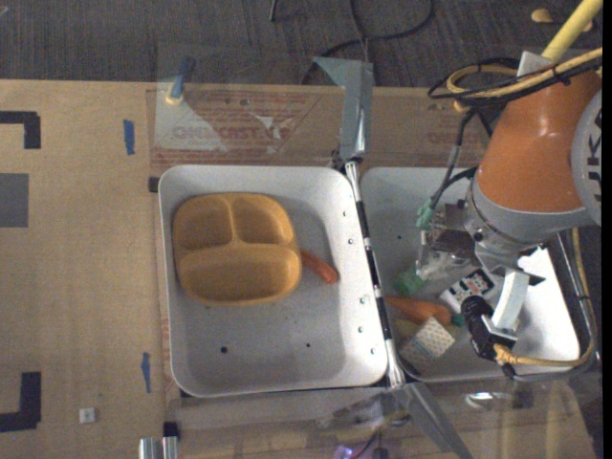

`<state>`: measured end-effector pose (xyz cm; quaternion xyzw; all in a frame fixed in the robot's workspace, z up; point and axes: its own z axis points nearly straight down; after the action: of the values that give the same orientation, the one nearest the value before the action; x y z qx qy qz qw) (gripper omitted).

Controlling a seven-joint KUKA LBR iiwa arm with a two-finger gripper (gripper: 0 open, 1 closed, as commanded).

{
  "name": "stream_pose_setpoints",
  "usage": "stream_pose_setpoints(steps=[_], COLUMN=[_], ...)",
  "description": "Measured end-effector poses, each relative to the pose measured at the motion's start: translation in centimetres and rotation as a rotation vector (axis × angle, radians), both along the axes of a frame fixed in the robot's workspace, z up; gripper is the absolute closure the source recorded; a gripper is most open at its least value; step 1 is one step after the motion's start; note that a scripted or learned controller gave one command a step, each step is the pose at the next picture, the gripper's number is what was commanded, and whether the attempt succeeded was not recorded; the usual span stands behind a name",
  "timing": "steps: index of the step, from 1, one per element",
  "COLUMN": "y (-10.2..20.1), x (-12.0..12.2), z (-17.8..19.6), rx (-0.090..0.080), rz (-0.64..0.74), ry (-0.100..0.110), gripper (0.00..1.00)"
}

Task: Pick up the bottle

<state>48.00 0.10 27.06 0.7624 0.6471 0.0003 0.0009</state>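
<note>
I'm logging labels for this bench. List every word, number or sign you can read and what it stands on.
Clear sheet behind the left bin: faint reddish print, too blurred to read.
Small black-and-white label below the wrist: marks too small to read.
Nothing else bears legible text.

I see an orange divided plate [234,248] lying in the left white bin [268,352], with a carrot-like orange piece [318,267] touching its right edge. In the right bin [397,194], another orange piece [418,307] lies above a checkered packet [428,343].
</note>
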Motion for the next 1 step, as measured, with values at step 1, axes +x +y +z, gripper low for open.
stream_pose_setpoints(steps=[1], y=[-0.85], x=[-0.01], z=[1.32], rx=[0.0], rz=[-0.089], ry=[0.001], gripper=[1.0])
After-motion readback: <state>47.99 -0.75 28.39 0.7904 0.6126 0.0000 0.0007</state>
